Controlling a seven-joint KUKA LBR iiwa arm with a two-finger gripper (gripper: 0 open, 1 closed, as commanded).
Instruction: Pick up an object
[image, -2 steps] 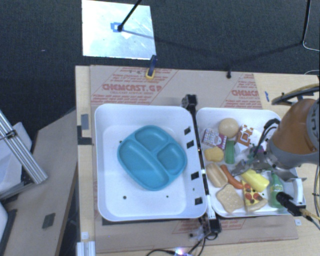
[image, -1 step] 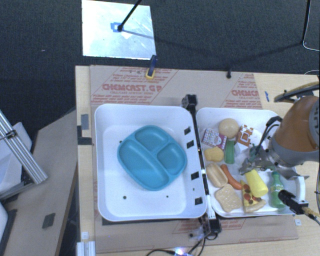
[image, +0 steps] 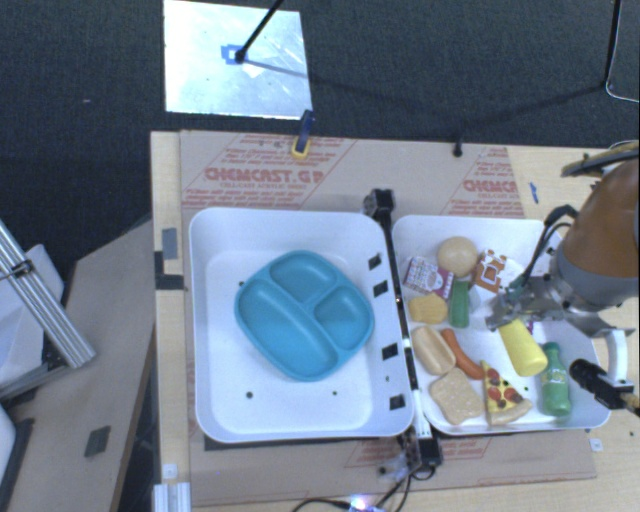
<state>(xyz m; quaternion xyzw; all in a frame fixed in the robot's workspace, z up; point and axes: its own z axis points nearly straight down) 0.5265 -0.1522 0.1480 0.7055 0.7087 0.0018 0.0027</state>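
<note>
Toy food fills the right bin (image: 410, 235), and the gripper (image: 512, 305) hangs low over it, just above the yellow bottle (image: 523, 346) — whether its fingers are spread or pressed together, I cannot tell. Arm bulk hides the bin's right side. Left bin (image: 215, 400) carries a blue divided plate (image: 303, 314); cardboard (image: 260, 170) lies beneath both, dark carpet (image: 80, 100) beyond.

— What is seen in the right bin (image: 405, 235)?
— Toy food is crowded there. A yellow bottle (image: 522, 347) is laid tilted near the bin's middle, and a green bottle (image: 555, 378) is found just beside it, toward the near corner.
— And toward the bin's left wall?
— A hot dog (image: 463, 352), a toast slice (image: 457, 397) and a pizza slice (image: 503, 394) are laid flat; a round bun (image: 458, 256) is set farther back.
</note>
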